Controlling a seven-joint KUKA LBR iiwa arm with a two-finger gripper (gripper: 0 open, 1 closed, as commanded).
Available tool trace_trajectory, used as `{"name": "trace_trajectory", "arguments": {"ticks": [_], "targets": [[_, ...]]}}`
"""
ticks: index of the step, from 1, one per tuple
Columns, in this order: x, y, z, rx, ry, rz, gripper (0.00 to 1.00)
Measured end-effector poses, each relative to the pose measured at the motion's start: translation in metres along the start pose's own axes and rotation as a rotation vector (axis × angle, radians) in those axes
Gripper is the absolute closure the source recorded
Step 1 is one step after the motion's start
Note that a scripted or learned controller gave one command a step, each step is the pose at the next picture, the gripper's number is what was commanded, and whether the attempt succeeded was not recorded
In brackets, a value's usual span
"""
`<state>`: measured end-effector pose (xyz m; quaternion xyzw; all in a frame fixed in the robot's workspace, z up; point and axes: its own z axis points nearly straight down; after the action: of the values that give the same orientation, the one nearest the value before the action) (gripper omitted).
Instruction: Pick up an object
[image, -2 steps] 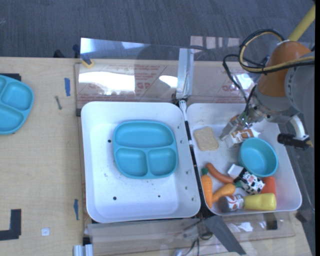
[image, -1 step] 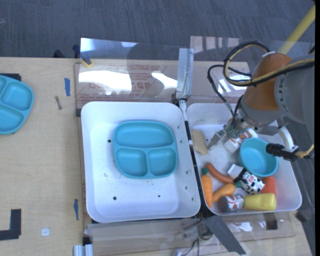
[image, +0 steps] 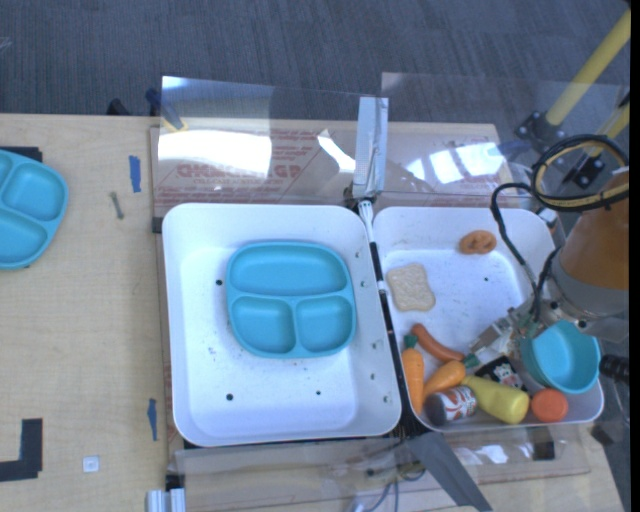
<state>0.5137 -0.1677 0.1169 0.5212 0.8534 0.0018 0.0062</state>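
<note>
Two white bins sit side by side, a left bin and a right bin; two blue divided plates, one in the left bin and one on the bench; one blue bowl; one slice of bread; two carrots; one sausage; one yellow bottle; one can; one orange ball; one small orange pastry.

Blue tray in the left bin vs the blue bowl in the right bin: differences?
The blue tray is flat, split into three compartments; the blue bowl is round, with one deep hollow. The tray lies alone in the middle of the left bin; the bowl sits at the right bin's right edge among toy foods. The tray looks much wider. Both are the same light blue and hold nothing.
</note>
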Motion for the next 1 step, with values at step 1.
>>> {"name": "trace_trajectory", "arguments": {"ticks": [1], "targets": [[0.0674,0.0012,0.0266,-0.003,-0.001,0.065,0.0]]}}
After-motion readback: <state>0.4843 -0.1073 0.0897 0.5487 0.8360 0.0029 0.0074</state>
